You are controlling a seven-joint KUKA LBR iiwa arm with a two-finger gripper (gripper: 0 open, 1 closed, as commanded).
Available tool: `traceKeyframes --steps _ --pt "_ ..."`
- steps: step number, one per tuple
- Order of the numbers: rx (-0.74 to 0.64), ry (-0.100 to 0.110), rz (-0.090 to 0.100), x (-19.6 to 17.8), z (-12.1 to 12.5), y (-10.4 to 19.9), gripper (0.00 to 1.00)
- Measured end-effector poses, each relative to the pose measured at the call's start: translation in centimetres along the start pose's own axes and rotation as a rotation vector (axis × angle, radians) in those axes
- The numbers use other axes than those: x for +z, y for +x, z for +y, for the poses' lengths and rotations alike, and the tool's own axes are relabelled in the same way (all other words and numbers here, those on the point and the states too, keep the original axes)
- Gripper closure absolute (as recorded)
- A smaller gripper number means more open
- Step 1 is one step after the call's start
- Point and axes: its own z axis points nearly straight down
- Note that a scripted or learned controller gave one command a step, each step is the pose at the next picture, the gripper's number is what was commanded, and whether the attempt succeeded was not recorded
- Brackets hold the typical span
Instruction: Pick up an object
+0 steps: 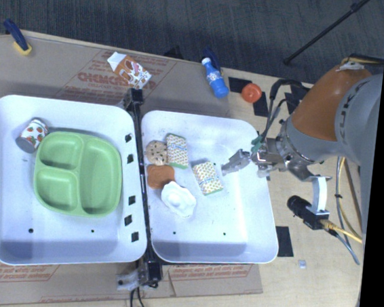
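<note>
I've got two white bins side by side: the left bin (0, 163) holds a green divided plate (79, 171) and a small patterned cup (32, 134) at its upper left. The right bin (253, 224) holds the candidates, clustered left of centre: a white crumpled piece (178, 198), a patterned block (207, 177), a second patterned block (176, 149), an orange-brown lump (160, 175) and a cookie-like disc (155, 151).

My arm (332, 116) comes in from the right of the frame; the gripper (235, 161) sits just right of the patterned block.

Risks: items touch each other, so I could nudge the pile, pinch two, or skid the block off.

Fingers: too blurred, can't tell how wide apart; nothing visibly between them.
</note>
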Motion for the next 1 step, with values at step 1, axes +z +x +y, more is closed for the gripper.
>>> traceKeyframes --steps 1 --pt "-0.001 0.001 0.0 7.84 -7.05 -0.55 0.0"
